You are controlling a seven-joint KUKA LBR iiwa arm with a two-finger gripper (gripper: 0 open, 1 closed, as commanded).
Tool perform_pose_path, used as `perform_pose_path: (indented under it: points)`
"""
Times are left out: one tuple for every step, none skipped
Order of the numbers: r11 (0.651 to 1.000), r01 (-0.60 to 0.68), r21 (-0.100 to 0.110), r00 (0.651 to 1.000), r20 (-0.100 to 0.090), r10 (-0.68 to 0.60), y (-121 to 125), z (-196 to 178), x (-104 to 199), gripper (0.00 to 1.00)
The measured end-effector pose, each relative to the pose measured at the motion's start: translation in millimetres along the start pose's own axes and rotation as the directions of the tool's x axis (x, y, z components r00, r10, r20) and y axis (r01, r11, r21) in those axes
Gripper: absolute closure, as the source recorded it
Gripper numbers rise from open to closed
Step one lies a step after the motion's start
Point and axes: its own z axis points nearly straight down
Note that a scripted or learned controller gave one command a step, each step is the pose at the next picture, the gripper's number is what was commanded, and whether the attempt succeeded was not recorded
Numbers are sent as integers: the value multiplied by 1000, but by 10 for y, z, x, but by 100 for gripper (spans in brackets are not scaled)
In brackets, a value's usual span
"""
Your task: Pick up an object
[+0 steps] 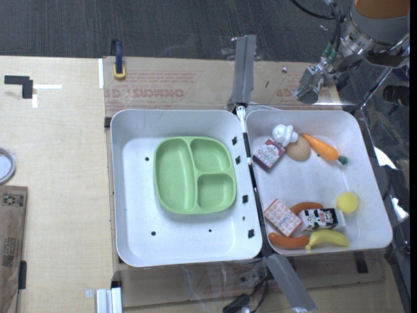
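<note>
My gripper [307, 90] hangs above the far edge of the right bin [371, 175], well above the objects, with nothing seen in it. Below it in that bin lie a white garlic bulb [283, 134], a tan potato-like piece [299, 150], an orange carrot [322, 147] and a small pink carton [268, 154]. Nearer the front are a yellow lemon [347, 202], a pink box [282, 217], a black-and-white milk carton [320, 219], a red sausage [288, 241] and a yellow banana [328, 239].
The left bin [130, 194] holds a green divided plate [195, 174]. A metal divider [244, 70] stands between the bins at the back. A yellow-and-blue clamp [117, 59] sits on the bench far left; a tape roll [4, 166] lies at the left edge.
</note>
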Motion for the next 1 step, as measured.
perform_pose_path:
  points:
    - [992,-125,4,992,-2,125,-55,344,-211,100]
